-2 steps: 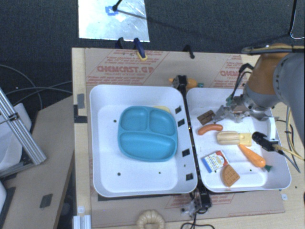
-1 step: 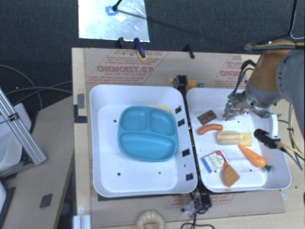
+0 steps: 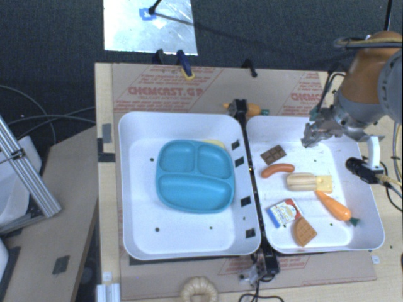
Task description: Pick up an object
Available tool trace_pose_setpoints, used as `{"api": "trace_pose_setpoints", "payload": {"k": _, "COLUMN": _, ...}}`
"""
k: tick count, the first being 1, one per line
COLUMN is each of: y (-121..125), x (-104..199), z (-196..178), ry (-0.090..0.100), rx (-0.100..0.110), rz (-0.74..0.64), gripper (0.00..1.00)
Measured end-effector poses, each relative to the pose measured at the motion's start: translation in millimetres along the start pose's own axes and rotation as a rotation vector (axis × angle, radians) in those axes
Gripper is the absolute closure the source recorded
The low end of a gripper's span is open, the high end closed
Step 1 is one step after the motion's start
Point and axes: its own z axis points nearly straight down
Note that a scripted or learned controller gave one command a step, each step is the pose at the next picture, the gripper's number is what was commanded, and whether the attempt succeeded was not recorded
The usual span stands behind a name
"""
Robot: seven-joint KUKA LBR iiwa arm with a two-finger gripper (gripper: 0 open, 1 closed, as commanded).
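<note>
Task not begun: hand [image 3: 312, 137] hangs over the right bin [image 3: 371, 228], grip state indeterminate. Nearest item: chocolate [image 3: 273, 153], at its 8 o'clock.

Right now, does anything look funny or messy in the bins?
Mostly tidy. A yellow thing peeks out from under the blue plate's far edge in the left bin, half hidden. I can't tell what it is.
</note>
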Motion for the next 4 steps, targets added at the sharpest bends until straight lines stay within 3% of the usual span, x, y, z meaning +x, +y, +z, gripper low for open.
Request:
{"api": "trace_pose_setpoints", "payload": {"k": 1, "y": 5, "x": 5, "z": -64, "ry": 0.000, "rx": -0.001, "rz": -0.001, "gripper": 1.00}}
{"api": "trace_pose_setpoints", "payload": {"k": 2, "y": 6, "x": 6, "z": -67, "ry": 0.001, "rx": 0.005, "rz": -0.001, "gripper": 1.00}}
{"api": "trace_pose_setpoints", "payload": {"k": 4, "y": 10, "x": 93, "z": -77, "ry": 0.002, "rx": 0.006, "rz": -0.004, "gripper": 1.00}}
